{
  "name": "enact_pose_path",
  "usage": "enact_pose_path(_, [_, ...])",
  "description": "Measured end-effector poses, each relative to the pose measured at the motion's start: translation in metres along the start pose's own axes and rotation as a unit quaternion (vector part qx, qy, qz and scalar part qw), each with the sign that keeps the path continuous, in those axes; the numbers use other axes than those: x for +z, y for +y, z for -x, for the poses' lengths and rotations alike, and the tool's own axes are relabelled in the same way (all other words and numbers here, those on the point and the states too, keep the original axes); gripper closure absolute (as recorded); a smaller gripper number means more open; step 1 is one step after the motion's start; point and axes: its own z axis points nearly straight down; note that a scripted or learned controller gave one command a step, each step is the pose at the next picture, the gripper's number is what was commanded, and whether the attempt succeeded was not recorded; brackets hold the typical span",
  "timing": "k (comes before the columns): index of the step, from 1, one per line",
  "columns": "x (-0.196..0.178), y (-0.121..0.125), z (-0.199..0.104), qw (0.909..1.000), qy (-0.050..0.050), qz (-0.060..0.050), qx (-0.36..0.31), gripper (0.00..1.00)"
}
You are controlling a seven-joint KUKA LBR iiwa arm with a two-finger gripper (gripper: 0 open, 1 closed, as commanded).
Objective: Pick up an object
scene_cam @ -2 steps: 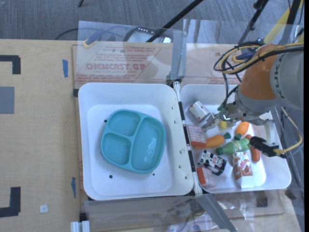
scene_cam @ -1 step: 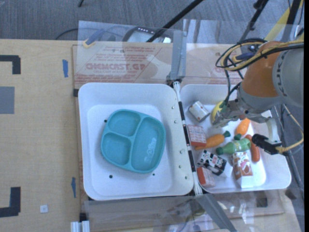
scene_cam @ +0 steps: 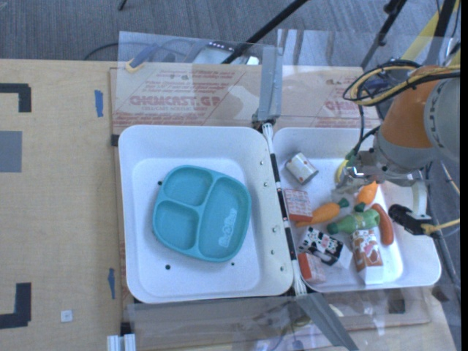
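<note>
The right bin (scene_cam: 420, 265) holds a heap of small objects. Among them are a silver can (scene_cam: 300, 168), a red and white box (scene_cam: 296, 203), an orange carrot (scene_cam: 326, 212), a second orange piece (scene_cam: 368, 193), a green toy (scene_cam: 349, 223), a red piece (scene_cam: 385, 226), a black and white patterned item (scene_cam: 322, 246) and a brown and white packet (scene_cam: 368, 248). My gripper (scene_cam: 354, 175) hangs low over the bin's upper middle, just above the second orange piece and right of the can. The grey wrist hides most of it.
The left bin (scene_cam: 139, 159) holds a teal divided plate (scene_cam: 202, 212). A ridge with hinges (scene_cam: 278, 196) separates the two bins. Cables (scene_cam: 380, 79) loop over the arm at the upper right. A clear plastic sheet (scene_cam: 190, 97) lies behind the bins.
</note>
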Motion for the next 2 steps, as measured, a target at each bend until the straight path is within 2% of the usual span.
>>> enact_pose_path(1, [0.001,-0.001,0.000,1.0000,0.000,-0.001,0.000,0.00])
enact_pose_path(2, [-0.011,0.001,0.000,1.0000,-0.001,0.002,-0.001,1.00])
